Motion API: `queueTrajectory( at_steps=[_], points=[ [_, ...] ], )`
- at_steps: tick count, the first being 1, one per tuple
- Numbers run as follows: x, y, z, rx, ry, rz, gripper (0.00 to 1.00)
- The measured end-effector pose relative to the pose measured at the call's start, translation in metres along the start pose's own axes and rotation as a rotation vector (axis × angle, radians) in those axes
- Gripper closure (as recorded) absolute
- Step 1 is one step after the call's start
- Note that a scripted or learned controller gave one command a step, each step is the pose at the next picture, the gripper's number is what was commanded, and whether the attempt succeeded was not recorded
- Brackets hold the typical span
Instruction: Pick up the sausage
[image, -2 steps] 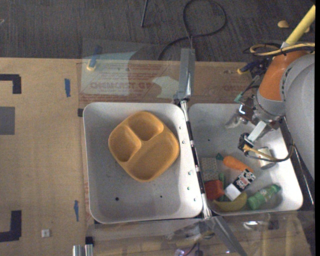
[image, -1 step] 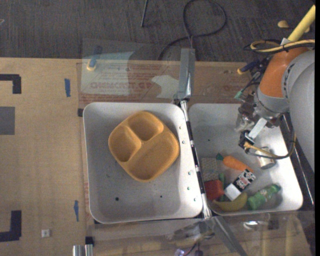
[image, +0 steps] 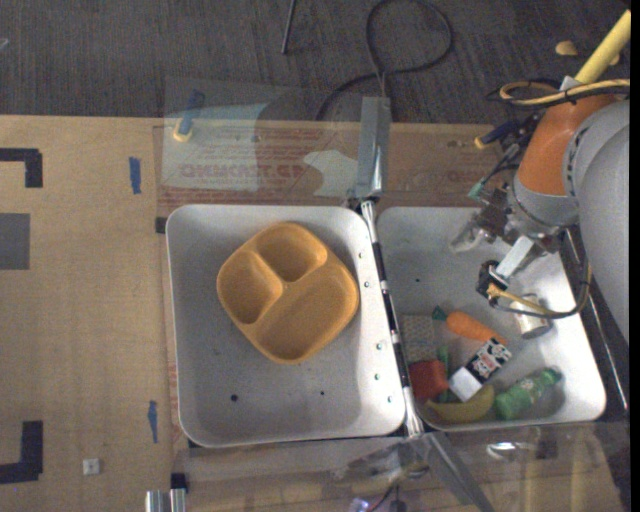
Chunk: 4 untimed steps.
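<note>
Brown cardboard-covered surface (image: 80, 300) across the left and middle of the frame, with two white bins side by side on it. Grey arm (image: 600, 170) in from the right edge at the upper right, orange band just above the wrist, wrist bent down and leftward over the upper part of the right-hand bin. Left bin (image: 190, 330) at the centre of the frame, with a yellow divided plate (image: 288, 290) lying flat and turned at an angle inside it. Right bin (image: 420, 250) beside it, its small things crowded toward the lower edge. Tool (image: 492, 240) low over that bin's upper half, well apart from the heap below; impossible to tell whether released or clenched. Green bottle (image: 525, 393) at the lower right of the bin, on its side. Yellow banana (image: 465, 408) along the bottom wall. Black-and-white carton (image: 480, 365) just above the banana. Orange carrot (image: 468, 325) higher up, near the bin's middle. Sausage (image: 430, 380), a short reddish piece, at the bin's lower left, touching the banana, beside the carton.
</note>
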<state>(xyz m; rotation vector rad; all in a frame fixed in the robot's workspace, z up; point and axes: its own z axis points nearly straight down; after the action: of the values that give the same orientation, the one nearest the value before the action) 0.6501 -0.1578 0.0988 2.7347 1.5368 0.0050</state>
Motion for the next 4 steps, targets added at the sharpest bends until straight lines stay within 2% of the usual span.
queueTrajectory(
  at_steps=[1, 2, 3, 4],
  points=[
    [0.001, 0.001, -0.011, -0.003, -0.001, -0.003, 1.0],
    [-0.016, -0.076, 0.009, 0.0, 0.002, 0.174, 1.0],
    [-0.016, -0.076, 0.01, -0.001, 0.002, 0.175, 0.0],
    [0.007, -0.012, 0.012, 0.002, 0.001, 0.094, 0.0]
  ],
)
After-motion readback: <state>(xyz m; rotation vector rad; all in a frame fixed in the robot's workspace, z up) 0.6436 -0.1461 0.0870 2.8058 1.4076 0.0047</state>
